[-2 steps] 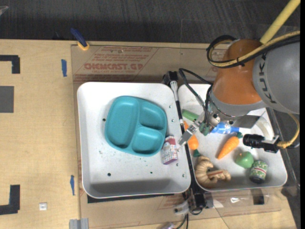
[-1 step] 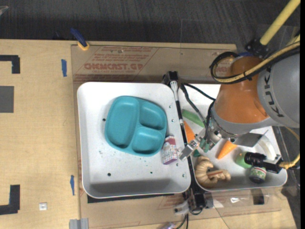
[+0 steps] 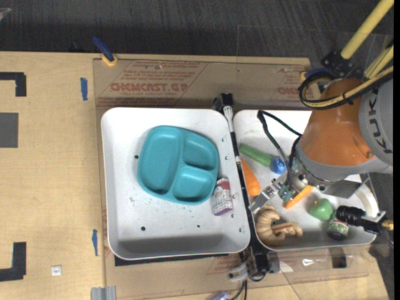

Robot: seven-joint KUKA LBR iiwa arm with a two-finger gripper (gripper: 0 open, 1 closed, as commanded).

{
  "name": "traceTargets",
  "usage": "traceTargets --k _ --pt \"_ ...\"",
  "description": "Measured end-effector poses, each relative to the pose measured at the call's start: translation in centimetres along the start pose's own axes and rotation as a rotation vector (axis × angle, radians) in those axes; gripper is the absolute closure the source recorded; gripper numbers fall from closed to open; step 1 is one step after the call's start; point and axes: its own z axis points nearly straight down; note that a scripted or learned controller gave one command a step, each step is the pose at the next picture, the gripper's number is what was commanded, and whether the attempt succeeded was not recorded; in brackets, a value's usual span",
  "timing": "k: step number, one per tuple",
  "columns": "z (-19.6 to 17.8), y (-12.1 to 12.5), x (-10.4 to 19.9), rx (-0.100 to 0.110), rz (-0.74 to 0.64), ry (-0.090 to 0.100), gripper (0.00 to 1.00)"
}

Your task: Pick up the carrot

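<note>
At the left of the bench, we see the left bin (image 3: 119,167) holding a teal divided plate (image 3: 178,161), with a small packet (image 3: 221,200) just beside the plate's lower right corner. None of it bears on the job.

The carrot (image 3: 250,179) lies in the right bin (image 3: 250,127), pressed close along that bin's left wall, its length running up and down the view. That spot looks awkward to us: the wall leaves little room on one side for a clean grasp.

A green tube (image 3: 257,154) with a blue cap lies slantwise just above the carrot, its capped end near the gripper (image 3: 282,191). The gripper hangs low in the bin, just to the right of the carrot, under the orange-banded arm (image 3: 337,136). From this view we cannot tell how wide the claw stands, nor whether it has hold of anything.

A thin orange stick (image 3: 300,195) lies close against the gripper's right side, and we cannot tell whether they touch. A knotted tan toy (image 3: 275,225) sits below the gripper and a green ball (image 3: 321,209) further right. In our judgement the wall, the tube and the knotted toy crowd the approach most.
</note>
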Motion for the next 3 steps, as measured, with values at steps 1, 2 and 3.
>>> traceTargets --k 1,2,3 --pt "0.0 6.7 -4.5 -0.003 0.161 -0.003 0.0" --pt "0.0 3.5 -0.2 0.001 0.287 0.001 0.0" --pt "0.0 3.5 -0.2 0.002 0.287 0.001 0.0"
